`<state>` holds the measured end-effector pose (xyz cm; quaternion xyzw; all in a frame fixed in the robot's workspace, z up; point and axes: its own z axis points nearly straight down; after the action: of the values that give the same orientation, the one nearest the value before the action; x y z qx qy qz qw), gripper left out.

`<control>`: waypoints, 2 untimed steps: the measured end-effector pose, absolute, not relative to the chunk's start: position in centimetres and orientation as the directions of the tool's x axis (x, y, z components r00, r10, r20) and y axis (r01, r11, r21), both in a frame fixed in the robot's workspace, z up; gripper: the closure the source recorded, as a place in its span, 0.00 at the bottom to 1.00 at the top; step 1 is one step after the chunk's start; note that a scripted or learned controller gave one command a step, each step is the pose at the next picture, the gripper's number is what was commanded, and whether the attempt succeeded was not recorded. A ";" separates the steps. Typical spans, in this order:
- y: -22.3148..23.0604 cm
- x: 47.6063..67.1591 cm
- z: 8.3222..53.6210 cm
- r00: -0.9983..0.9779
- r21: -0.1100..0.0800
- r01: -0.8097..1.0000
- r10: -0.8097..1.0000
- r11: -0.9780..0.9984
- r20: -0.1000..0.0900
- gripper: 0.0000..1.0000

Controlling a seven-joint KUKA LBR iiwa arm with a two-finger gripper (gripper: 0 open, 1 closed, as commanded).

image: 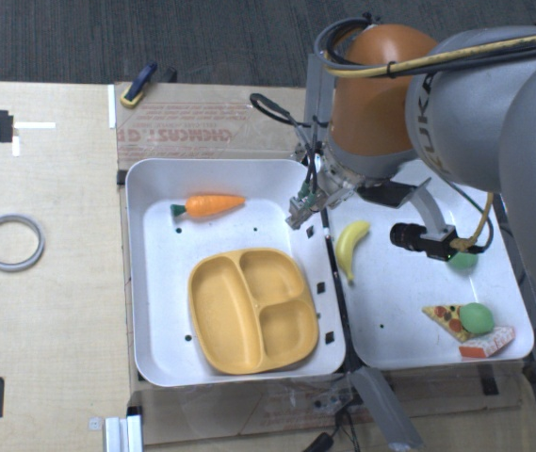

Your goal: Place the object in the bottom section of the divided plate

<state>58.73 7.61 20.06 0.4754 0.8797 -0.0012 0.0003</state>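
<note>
Nearest the bench's front edge, a smooth yellow three-section plastic plate (251, 308) lies in the left shallow white bin (145, 281), with bare white floor around its rim. In the right white bin (409, 342), a toy pizza slice (447, 320), a green ball (478, 317) and a red-and-white block (487, 343) cluster by the front corner. A curved yellow toy banana (349, 245) lies beside the divider. Farther back, an orange toy carrot (209, 205) rests alone. The small grey gripper (303, 208) hangs over the divider; I cannot tell its fingers' spread.
</note>
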 end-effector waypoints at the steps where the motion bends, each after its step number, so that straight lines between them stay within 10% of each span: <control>1: 7.6 58.7 20.1 -0.547 -0.002 0.837 0.837 0.547 -0.002 0.00; 2: 7.4 58.8 20.9 -0.545 -0.002 0.838 0.838 0.545 -0.003 1.00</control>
<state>58.81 7.42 20.94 0.4769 0.8790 -0.0015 0.0008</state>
